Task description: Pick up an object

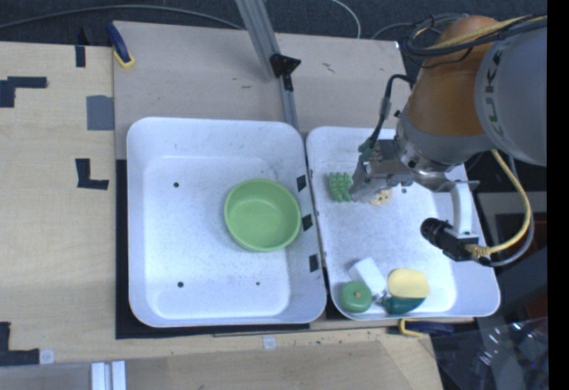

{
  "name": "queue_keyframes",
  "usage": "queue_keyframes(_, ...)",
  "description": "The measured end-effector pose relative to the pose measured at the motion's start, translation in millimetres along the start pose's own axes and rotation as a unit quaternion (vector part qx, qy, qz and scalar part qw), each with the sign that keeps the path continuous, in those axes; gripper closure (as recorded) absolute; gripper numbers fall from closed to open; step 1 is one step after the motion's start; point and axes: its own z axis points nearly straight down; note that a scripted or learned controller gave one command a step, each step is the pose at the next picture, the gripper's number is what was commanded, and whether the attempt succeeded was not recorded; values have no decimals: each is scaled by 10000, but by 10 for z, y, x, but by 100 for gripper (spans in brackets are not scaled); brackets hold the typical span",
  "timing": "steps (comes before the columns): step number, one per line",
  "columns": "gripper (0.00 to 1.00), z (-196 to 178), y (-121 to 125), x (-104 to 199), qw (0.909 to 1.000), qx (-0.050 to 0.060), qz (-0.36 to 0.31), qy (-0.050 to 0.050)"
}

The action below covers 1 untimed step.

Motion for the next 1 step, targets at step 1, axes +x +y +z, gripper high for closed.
queue_keyframes(1, 100, -58, 40, 580, 10000, 7, -4, 1)
